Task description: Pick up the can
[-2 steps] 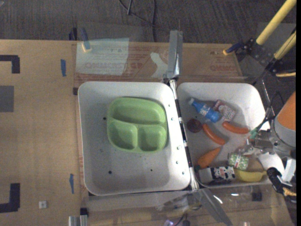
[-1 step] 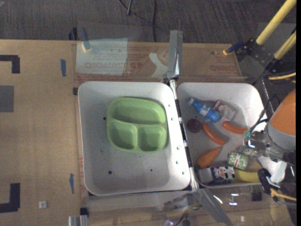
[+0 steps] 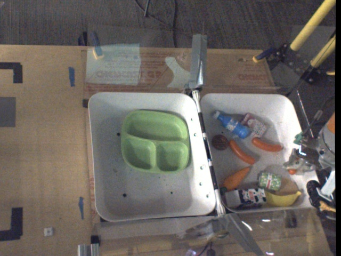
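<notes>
Since the can [image 3: 270,181] lies in the right bin [image 3: 282,101] near the banana [image 3: 283,198], nothing is picked up yet. By the bin's right side, the gripper [image 3: 305,154] hovers, its grip hard to tell.

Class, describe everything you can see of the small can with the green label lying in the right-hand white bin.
The small can with the green label lies tilted near the front of the right white bin. Its label is green with a pale patch, and its top looks light and shiny, like metal. It rests against the yellow banana below it; the orange carrot lies to its left, apart. The print is too blurred to read.
</notes>
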{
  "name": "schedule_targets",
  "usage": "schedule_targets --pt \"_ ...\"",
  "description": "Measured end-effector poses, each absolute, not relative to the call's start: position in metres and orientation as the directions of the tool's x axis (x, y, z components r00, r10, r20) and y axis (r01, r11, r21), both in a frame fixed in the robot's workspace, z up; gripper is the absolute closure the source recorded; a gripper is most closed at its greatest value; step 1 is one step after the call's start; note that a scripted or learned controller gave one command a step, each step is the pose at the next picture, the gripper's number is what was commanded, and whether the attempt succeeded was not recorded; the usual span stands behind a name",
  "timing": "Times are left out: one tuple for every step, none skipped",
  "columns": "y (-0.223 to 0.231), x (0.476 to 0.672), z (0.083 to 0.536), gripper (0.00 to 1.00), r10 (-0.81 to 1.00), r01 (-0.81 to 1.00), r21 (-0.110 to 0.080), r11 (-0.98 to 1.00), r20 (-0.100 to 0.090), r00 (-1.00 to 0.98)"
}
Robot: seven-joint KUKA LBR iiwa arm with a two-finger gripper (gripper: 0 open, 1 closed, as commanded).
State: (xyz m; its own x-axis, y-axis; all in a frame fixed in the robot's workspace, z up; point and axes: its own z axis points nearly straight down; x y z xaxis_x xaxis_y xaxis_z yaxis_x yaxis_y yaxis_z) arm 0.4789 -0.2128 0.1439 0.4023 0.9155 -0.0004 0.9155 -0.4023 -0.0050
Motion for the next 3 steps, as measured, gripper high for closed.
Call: schedule_targets --pt "-0.213 0.479 0.144 0.0 0.915 0.915 -0.005 -0.402 0.0 0.402" --pt "-0.195 0.483 0.085 0.0 0.813 0.813 -0.003 -0.582 0.007 0.582" --pt "-0.197 0.482 0.092 1.0 0.812 0.812 -0.002 -0.583 0.0 0.583"
